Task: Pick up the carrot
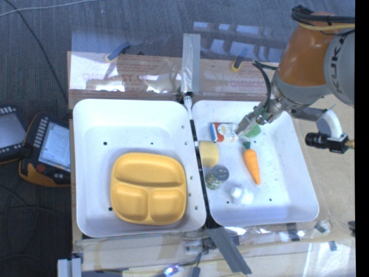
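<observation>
An orange carrot (252, 164) with a green top lies in the right bin (288, 209), its leafy end pointing toward the back. My gripper (249, 126) hangs just above and behind that green end, close to a small milk carton (222, 133). Nothing shows between its fingers.
The right bin also holds a yellow block (209, 153), a small can (217, 176) and a white object (239, 194). A yellow divided tray (149, 187) sits in the left bin (92, 126). A tablet and pendant (49, 149) rest on the floor at the left.
</observation>
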Tool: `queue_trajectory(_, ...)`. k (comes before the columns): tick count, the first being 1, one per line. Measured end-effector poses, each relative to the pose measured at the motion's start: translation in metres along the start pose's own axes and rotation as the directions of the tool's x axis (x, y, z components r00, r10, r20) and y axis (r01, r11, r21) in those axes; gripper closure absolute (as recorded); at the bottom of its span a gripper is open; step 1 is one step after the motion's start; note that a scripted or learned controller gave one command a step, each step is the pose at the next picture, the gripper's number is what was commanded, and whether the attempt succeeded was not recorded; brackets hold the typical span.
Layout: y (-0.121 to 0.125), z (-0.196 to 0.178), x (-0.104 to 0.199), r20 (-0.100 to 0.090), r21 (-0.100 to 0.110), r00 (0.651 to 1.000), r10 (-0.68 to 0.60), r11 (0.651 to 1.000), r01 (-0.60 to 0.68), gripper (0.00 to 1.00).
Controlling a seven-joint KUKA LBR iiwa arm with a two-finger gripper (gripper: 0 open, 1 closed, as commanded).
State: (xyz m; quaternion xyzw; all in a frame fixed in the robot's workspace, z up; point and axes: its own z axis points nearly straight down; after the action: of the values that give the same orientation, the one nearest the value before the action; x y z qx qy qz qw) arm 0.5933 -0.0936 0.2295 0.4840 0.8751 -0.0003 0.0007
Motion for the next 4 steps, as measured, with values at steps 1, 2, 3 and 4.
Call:
queue_trajectory(1,0.0,0.0,0.0,-0.001,0.001,1.0,0.0,1.0,0.0,0.0)
queue_trajectory(2,-0.03,0.113,-0.012,-0.002,0.004,0.995,0.096,0.995,-0.096,0.0)
queue_trajectory(3,-0.087,0.138,-0.033,0.008,-0.009,0.995,-0.099,0.995,0.1,0.0)
queue_trajectory(4,-0.084,0.128,-0.033,0.009,-0.014,0.995,-0.1,0.995,0.101,1.0)
